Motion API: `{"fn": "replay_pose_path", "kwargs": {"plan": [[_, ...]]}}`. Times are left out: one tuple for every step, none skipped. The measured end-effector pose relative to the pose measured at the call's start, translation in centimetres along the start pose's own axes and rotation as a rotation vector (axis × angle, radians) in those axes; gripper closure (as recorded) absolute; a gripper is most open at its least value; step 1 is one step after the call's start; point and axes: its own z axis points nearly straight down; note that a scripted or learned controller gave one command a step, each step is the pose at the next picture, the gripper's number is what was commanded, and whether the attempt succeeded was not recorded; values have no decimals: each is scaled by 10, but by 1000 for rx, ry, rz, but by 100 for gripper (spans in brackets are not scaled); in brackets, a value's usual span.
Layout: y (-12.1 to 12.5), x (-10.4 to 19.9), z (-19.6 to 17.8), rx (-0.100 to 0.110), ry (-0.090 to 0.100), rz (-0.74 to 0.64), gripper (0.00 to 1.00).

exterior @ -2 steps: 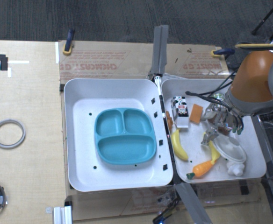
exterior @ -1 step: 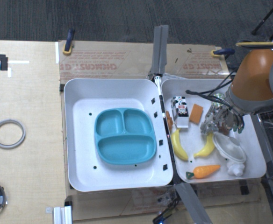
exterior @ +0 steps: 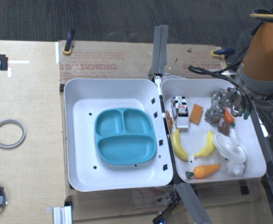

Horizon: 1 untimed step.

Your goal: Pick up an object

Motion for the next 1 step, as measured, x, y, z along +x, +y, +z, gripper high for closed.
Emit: {"fn": "replay_pose_path", "kwargs": {"plan": [[-51, 53, 130, 0, 3, -45, 100]]}}
